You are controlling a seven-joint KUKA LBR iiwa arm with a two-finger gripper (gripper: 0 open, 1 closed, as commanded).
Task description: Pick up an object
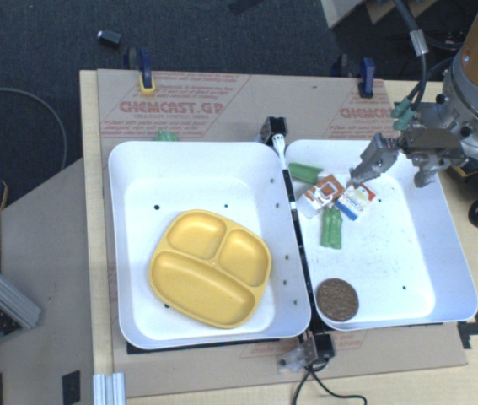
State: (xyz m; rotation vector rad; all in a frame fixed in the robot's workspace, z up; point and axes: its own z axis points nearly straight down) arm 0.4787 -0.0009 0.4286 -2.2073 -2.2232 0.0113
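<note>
one small carton (358, 201) lies just under the tool (397, 165); its open fingers grip nothing.

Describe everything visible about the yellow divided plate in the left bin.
The yellow plate looks like smooth moulded plastic, rounded in outline, with three compartments: one long one toward the near side and two smaller ones behind it. It lies flat and right side up on the floor of the left bin, turned at an angle to the walls, toward the near half. Its compartments hold nothing visible. Only the bin floor touches it.
</note>
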